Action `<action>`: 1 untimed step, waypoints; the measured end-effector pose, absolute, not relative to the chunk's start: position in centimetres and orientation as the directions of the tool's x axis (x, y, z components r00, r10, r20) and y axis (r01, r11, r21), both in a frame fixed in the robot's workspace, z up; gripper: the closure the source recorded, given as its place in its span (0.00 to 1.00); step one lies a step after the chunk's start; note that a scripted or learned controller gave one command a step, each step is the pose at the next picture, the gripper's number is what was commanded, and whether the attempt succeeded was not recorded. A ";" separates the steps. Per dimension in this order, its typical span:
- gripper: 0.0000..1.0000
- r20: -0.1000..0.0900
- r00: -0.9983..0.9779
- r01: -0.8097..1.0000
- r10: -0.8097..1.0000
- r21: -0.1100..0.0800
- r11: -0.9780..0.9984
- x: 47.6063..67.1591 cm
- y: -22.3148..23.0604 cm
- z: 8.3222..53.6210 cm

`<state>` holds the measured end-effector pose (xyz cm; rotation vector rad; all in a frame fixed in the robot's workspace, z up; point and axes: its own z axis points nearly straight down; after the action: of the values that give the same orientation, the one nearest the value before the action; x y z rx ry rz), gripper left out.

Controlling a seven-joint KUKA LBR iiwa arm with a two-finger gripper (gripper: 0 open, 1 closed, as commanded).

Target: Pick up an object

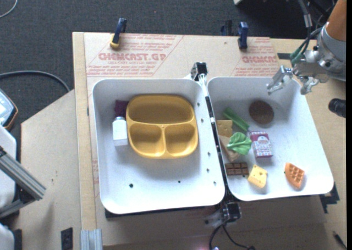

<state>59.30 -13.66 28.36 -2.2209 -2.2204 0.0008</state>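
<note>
My gripper [291,83] hovers over the far right corner of the right bin [314,133], its fingers [276,83] spread open with nothing between them. A brown round patty [261,111] lies below and left of it. Further toward the front are a red carton [262,144], a green leafy piece [239,143], a green stick [235,118], a pale yellow slice [224,128], a chocolate bar [236,168], a cheese wedge [257,177] and an orange waffle [295,175].
The left bin [104,177] holds a yellow divided tray [161,125], a small white bottle [120,131] and a dark purple item [121,106]. Blue clamps [242,34] pin the board at the back. The bins' shared wall [212,133] runs down the middle.
</note>
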 end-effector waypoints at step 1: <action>0.00 0.001 -0.001 1.000 1.000 -0.006 0.001 60.0 -13.2 23.8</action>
<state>59.99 -13.25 23.75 -2.2167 -2.2188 0.0050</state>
